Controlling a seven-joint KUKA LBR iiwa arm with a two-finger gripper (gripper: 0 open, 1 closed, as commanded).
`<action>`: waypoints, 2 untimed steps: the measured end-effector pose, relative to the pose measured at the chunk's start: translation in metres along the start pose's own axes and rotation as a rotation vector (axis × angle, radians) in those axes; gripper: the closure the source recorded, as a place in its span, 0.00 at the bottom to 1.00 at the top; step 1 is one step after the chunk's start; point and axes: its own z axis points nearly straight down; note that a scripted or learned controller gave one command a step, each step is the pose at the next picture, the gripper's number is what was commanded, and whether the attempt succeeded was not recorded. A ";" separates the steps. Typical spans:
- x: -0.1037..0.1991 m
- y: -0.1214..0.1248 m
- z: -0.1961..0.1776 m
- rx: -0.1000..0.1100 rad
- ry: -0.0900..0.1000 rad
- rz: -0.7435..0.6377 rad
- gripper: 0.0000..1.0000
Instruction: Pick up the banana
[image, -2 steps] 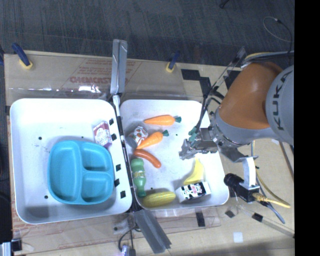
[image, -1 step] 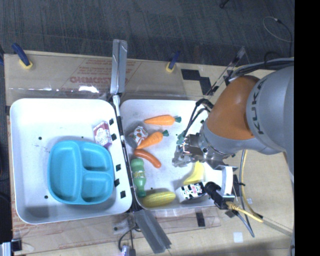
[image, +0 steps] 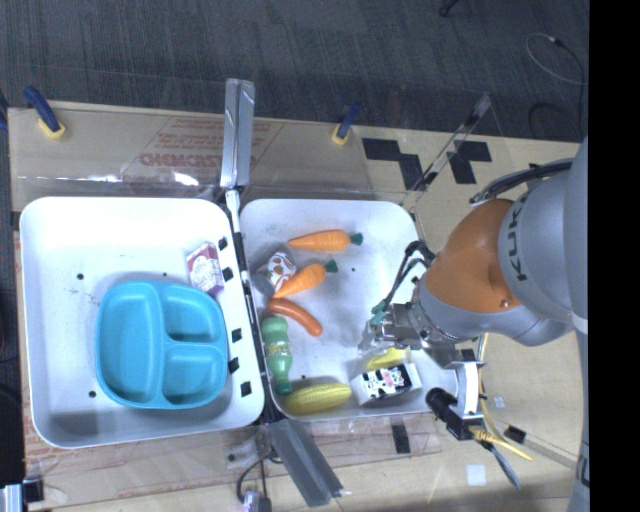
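The arm (image: 500, 270), grey with its orange band, reaches in from the right and bends down over the near right part of the right bin (image: 385, 215). Its gripper (image: 385, 335) sits low in that bin, just above a yellow piece that looks like the banana (image: 388, 357). Whether the gripper is wide, narrow or closed on the fruit cannot be told, since the wrist hides the tips. The banana lies at the bin's near right, touching or just beside a small black-and-white patterned box (image: 388, 381) that rests nearer the front wall.

In the same bin, a carrot (image: 322, 240) lies toward the far side, and a second carrot (image: 302, 279) lies slantwise nearer the middle. Beside it on the left is a small round red-and-white item (image: 279, 267). A red-orange sausage-like piece (image: 294, 315) lies below the carrots. Along the left wall stands a green bottle (image: 277, 355), and an ear of yellow corn (image: 318, 397) lies along the near wall.

The left bin (image: 60, 230) holds a blue divided tray (image: 160, 345) and, at its far right, a small purple-and-white packet (image: 204, 268).
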 end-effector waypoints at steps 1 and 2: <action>0.000 0.000 0.000 -0.001 0.000 -0.001 0.00; -0.013 0.023 0.025 -0.007 0.008 -0.002 0.00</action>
